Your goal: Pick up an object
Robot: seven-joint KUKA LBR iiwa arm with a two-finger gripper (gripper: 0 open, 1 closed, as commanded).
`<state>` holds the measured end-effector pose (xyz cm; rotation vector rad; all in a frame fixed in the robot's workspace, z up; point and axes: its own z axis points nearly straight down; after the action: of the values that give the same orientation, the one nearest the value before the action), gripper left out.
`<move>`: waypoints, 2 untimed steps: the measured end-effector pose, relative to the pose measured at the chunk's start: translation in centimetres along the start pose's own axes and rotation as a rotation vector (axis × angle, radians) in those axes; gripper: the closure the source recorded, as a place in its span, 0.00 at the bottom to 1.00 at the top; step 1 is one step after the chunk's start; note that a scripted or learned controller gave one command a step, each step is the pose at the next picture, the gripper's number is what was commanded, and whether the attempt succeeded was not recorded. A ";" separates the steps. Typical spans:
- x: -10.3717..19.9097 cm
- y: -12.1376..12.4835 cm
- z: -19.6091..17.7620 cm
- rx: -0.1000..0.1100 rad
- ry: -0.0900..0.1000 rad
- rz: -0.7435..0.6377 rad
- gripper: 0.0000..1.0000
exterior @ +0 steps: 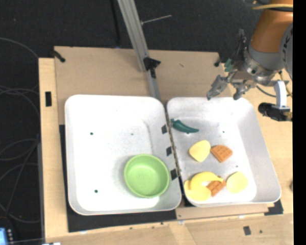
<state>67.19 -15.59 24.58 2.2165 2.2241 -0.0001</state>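
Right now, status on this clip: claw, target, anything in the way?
Claw open, nothing between its fingers, above right white bin's far rim. Small yellow and orange toy pieces lie untouched. Nothing in the way.

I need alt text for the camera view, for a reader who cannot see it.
A robot gripper, open and holding nothing, hangs over the far edge of the right bin, which holds yellow and orange food pieces and a teal piece. The left bin holds a green bowl.
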 end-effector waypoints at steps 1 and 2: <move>-0.1 0.0 0.0 0.001 -0.002 0.000 0.00; -0.2 -0.3 4.2 0.004 -0.002 0.003 0.00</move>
<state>66.88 -15.77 20.38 2.2208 2.2215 -0.0063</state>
